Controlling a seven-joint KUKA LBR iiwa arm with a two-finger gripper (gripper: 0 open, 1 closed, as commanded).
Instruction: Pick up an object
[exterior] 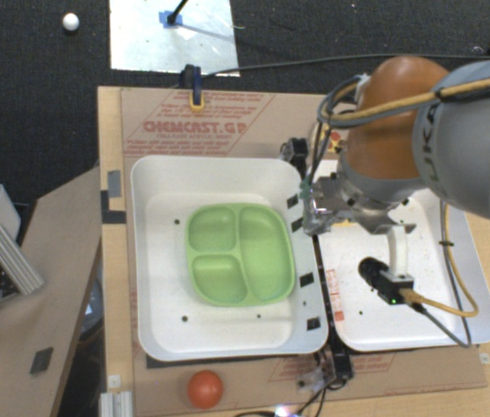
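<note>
Flat green plate (239, 254) in its bin (154, 233), just beside gripper (313, 214), on the side away from the arm (480, 137). Gripper open or closed: cannot tell.

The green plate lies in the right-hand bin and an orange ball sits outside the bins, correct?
Not quite. The camera view shows the green plate in the left-hand bin; the orange ball does sit outside the bins.
</note>
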